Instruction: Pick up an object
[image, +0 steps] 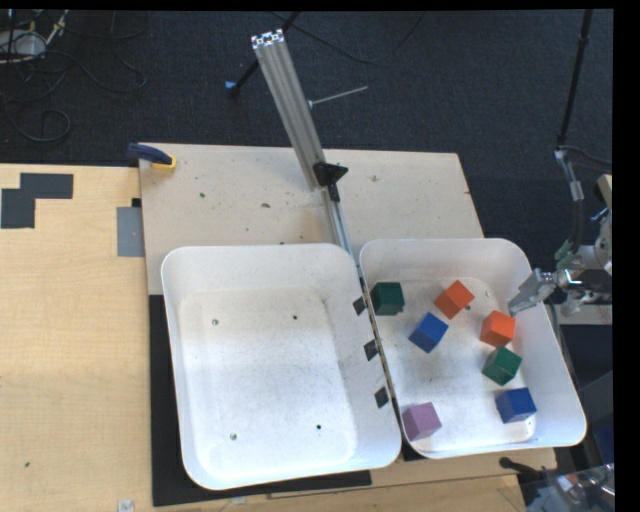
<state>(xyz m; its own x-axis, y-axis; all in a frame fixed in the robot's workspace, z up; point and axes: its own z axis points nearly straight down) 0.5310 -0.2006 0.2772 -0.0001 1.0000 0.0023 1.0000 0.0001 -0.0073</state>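
Blocks lie scattered in the right bin (440, 248), seven of them, and all rest on its white floor. A dark green block (387, 297) sits near the divider at the upper left of this bin. An orange block (455, 298) is to its right, and a blue block (428, 332) lies just below and between these two. A second orange block (497, 328) lies close to the right wall, and a second green block (502, 365) is just below it, very near but I cannot tell if they touch. Another blue block (516, 404) sits in the lower right corner, and a purple block (421, 420) sits in the lower left corner, close to the rim.

The gripper (527, 293) is at the right rim of this bin, just above and to the right of the second orange block. Its grey tip points down and left toward that block, and nothing is seen between its fingers. Whether they are apart or together I cannot tell, because the tip is too small and blurred.

The left bin (200, 270) stands just beside the right one. An aluminium beam (292, 105) rises at a slant from the bench (400, 190) behind both bins.
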